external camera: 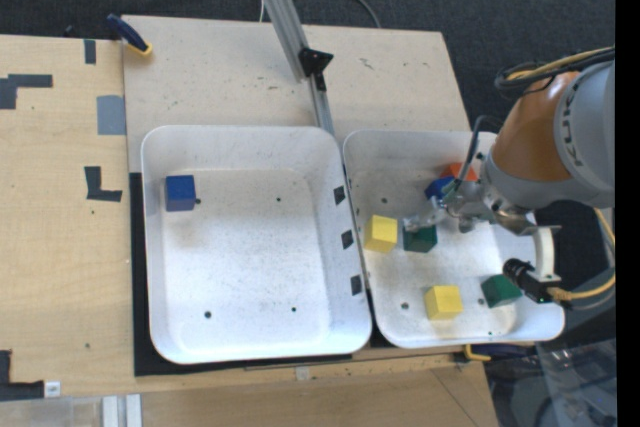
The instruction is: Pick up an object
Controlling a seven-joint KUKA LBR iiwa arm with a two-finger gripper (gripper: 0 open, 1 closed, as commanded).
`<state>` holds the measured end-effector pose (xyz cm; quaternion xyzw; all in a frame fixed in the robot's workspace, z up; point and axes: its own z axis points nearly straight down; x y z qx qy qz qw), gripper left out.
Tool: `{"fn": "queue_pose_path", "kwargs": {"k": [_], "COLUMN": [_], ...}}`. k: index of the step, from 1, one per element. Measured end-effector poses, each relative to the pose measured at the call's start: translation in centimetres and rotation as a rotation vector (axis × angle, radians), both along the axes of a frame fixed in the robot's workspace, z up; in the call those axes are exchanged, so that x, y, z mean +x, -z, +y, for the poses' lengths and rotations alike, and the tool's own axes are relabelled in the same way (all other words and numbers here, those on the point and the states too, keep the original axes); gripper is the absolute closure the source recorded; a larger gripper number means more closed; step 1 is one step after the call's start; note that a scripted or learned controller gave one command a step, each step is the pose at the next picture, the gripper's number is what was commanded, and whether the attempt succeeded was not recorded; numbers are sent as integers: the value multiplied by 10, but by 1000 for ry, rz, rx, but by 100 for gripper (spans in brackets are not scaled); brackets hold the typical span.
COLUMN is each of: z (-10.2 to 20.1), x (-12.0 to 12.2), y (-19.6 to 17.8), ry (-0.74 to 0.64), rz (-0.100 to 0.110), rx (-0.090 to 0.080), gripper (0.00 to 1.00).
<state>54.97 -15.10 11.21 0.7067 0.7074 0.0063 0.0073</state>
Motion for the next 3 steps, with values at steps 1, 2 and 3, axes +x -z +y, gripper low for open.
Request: {"fn": "queue_pose_path", "kwargs": {"k": [1,2,3], "z": [-2,3,10], "x": [2,2,-4], "y": [-13,-56,-111], "ry": [0,-1,-1], "rz": [-7,17,15], "rx": [-4,0,0], "gripper": [100,100,100]}}
